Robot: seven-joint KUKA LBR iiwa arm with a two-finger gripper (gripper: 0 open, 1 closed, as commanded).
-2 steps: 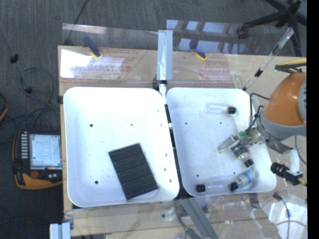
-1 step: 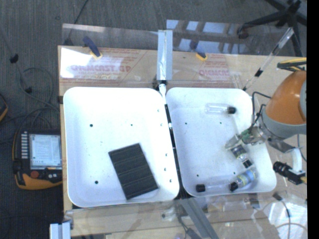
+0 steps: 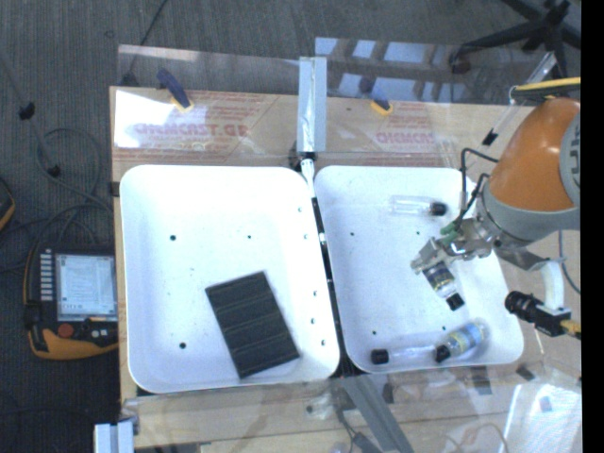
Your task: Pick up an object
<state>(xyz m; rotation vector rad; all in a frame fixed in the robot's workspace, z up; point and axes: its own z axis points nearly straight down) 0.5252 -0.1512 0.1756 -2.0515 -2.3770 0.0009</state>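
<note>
My gripper [image 3: 440, 274] hangs over the right bin [image 3: 363, 253], toward its right side, below the arm's orange band [image 3: 536, 163]. A clear tube with a black cap [image 3: 416, 206] lies at the bin's back, just up and left of the gripper. Along the front wall rest another clear tube with black ends [image 3: 408, 354] and a small clear bottle [image 3: 464, 339]. A black ribbed rectangular pad [image 3: 252, 324] lies flat in the left bin [image 3: 170, 215], near its front. Nothing is visibly held.
The two bins meet at a central divider [image 3: 321, 253]. A grey post [image 3: 311, 102] stands behind the bins. A teach pendant [image 3: 71, 300] lies on the floor to the left. A black fitting [image 3: 528, 310] sticks out by the right bin's right edge.
</note>
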